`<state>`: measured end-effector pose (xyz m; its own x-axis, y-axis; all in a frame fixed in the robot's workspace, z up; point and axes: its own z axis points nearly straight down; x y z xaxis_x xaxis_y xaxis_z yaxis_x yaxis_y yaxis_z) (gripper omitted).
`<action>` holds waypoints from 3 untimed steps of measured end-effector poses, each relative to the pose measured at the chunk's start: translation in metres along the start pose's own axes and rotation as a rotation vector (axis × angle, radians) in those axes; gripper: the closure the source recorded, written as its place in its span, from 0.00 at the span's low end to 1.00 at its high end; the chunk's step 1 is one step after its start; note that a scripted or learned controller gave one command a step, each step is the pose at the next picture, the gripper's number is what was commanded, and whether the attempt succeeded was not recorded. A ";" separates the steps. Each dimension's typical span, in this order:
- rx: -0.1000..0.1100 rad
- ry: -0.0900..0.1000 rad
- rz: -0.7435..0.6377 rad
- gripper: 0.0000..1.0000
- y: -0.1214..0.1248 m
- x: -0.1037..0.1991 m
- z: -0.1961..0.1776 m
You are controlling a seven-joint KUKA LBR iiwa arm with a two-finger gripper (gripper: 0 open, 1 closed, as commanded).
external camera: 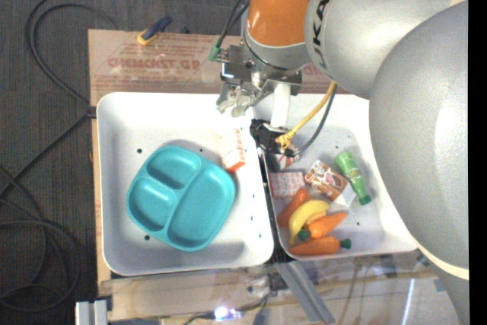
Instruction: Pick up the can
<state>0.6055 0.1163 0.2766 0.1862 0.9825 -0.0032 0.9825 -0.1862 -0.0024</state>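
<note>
Overhead, gripper (pixel 236 104) near left bin (pixel 114 164) back rim.

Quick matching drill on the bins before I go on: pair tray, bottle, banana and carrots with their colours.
Things:
1. tray
2. bottle
3. banana
4. carrots

Colours:
A. yellow
B. orange
C. teal
D. green

Pairs: 1-C, 2-D, 3-A, 4-B
</note>
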 end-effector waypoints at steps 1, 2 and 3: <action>-0.001 0.001 -0.361 1.00 0.008 0.055 -0.019; -0.001 -0.001 -0.336 1.00 0.031 0.076 0.016; 0.000 -0.002 0.175 1.00 0.040 0.122 0.010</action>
<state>0.6676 0.2289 0.2660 0.3546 0.9350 -0.0056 0.9350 -0.3546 -0.0013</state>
